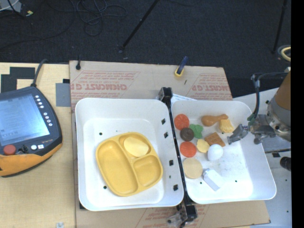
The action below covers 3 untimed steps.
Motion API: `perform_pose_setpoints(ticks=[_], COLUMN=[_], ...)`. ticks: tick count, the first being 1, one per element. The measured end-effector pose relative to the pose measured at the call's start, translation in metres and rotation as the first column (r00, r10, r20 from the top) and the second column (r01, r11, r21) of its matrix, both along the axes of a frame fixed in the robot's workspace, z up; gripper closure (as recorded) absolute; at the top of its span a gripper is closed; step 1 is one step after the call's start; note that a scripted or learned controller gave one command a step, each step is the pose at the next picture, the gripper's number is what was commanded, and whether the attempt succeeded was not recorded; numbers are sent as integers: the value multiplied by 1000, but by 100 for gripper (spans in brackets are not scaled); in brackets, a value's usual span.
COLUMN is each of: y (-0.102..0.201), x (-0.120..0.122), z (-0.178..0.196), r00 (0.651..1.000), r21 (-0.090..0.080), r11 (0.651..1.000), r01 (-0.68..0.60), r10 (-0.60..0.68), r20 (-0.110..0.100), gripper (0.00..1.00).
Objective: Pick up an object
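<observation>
The right bin (256, 184) holds several toy foods. Among them are a red-orange disc (181, 122), a green piece (197, 130), a dark brown disc (187, 134), another orange-red disc (188, 149), a white egg (215, 152), a brown piece (214, 139), a drumstick (213, 119), a yellow chunk (226, 126), a tan disc (192, 167) and a white block (212, 179). My gripper (237, 134) hangs over the right side of this bin, just right of the brown piece and the yellow chunk. Nothing is visibly held in it.
The left bin (88, 127) contains a yellow divided tray (118, 175) with a pale yellow piece (136, 147) in one compartment. A teach pendant (26, 127) lies on the bench at the far left. A black clip (166, 95) sits at the bins' shared back edge.
</observation>
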State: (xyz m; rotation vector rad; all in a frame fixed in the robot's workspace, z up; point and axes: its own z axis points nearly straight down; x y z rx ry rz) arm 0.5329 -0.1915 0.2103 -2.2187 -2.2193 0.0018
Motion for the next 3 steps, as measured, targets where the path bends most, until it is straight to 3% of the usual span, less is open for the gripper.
perform_pose_setpoints(ticks=[1,2,3], y=[89,84,184], x=[-19,-20,-1], z=[125,127,191], r00=[1000,1000,1000], r21=[1,-1,1], r11=[1000,1000,1000], r01=[-10,-2,-11], r10=[10,2,11], r20=[13,-1,8], gripper=[0,100,100])
